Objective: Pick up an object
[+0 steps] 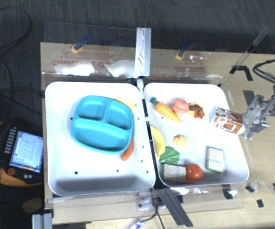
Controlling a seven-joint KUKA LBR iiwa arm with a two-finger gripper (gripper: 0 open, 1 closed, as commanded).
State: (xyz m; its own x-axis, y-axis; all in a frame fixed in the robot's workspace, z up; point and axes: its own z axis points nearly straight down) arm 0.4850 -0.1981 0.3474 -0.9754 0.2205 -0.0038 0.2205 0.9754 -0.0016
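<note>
Two white bins are seen side by side. The left bin (56, 142) holds a blue divided tray (102, 123), upside-down or upright cannot be told, with a yellow item and an orange-red item partly hidden under its right edge.

The right bin (233, 151) holds the likely candidates: a toy carrot (166, 110) at the far left, a pink lumpy toy (180, 108) just beside it, a small dark-and-orange piece (196, 110), a small carton (226, 120) leaning at the far right rim, a pale small lump (179, 140) mid-bin, a banana (157, 141) against the left wall, a green piece (170, 155), a patterned box (174, 172) touching a red tomato (194, 172) at the near edge, and a small patterned box (215, 159) lying apart.

The gripper (257, 116) is seen outside the right rim, beside the carton; whether the claw is released or clenched cannot be told.

The toys are judged light, hard plastic, smooth, prone to rolling. The small patterned box is judged easiest: stiff, flat-sided, clear on all sides; its long sides should be pinched. The carton is judged light and crushable.
</note>
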